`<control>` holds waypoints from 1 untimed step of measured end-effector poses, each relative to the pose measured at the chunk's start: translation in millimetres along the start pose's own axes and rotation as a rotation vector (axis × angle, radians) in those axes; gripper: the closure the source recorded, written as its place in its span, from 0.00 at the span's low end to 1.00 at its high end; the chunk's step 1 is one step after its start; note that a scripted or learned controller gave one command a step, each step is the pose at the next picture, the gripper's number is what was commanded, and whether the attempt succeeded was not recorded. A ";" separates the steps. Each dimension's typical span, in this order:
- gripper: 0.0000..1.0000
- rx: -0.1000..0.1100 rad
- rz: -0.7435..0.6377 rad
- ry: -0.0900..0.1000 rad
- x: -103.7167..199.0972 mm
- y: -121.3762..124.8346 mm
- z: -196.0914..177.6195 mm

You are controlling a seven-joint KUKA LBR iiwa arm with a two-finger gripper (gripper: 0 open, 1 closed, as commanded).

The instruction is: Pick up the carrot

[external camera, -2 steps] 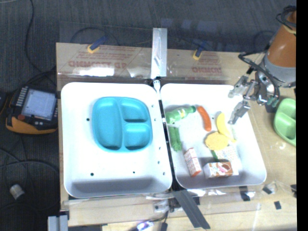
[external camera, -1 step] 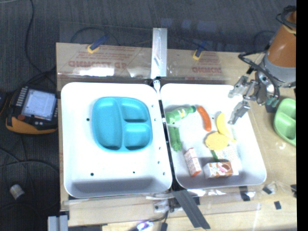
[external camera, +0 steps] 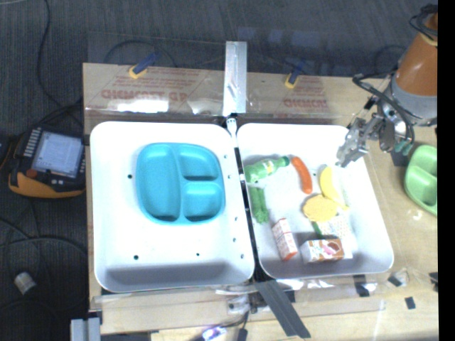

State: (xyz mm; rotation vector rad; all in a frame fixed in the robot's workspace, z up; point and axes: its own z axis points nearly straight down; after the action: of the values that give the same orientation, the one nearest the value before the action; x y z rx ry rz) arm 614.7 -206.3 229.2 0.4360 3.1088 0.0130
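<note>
A KUKA arm's gripper [external camera: 353,148] hangs over the upper right corner of the right-hand bin [external camera: 380,222], nothing visibly between its fingers; how far apart they stand cannot be told at this size. The carrot [external camera: 303,174], a short orange-red piece, lies in the upper middle of that bin, well apart from the gripper and toward the left of it. A green bottle [external camera: 266,168] lies just beside the carrot on one side, a yellow banana [external camera: 327,182] near it on the other. The reach appears not yet begun. A clean pick likely calls for crossing leftward above the clutter, centring over the carrot's middle, turning the fingers across its narrow width, and descending straight so neither tip nudges the bottle or banana. The left bin [external camera: 106,212] holds a blue divided tray [external camera: 179,181].
</note>
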 end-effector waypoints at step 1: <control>0.00 0.000 0.000 0.000 0.0 0.2 0.1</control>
State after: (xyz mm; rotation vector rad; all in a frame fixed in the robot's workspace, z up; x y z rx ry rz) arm 614.7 -206.1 229.1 0.4355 3.1092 0.0134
